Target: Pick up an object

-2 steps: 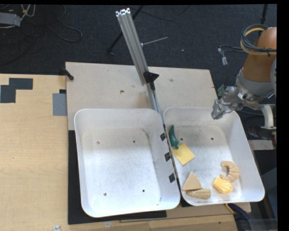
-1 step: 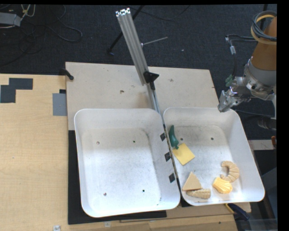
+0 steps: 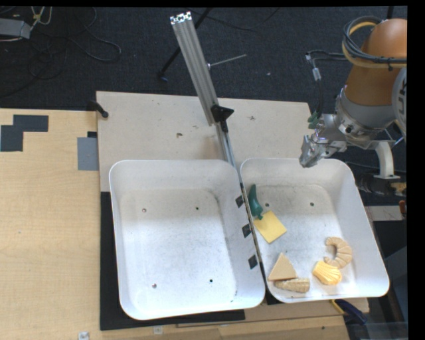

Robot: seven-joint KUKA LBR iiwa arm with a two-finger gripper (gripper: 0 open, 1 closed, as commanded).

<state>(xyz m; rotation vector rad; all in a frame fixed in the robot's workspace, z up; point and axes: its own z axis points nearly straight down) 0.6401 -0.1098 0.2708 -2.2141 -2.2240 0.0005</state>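
Claw (image 3: 311,158) above right bin (image 3: 358,192) rim, croissant (image 3: 339,252) lengthwise near-far

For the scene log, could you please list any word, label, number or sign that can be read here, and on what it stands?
None can be read.
The checkered marker atop the metal rail is a pattern, not text.
The toy food in the right bin and the gripper carry no legible print.
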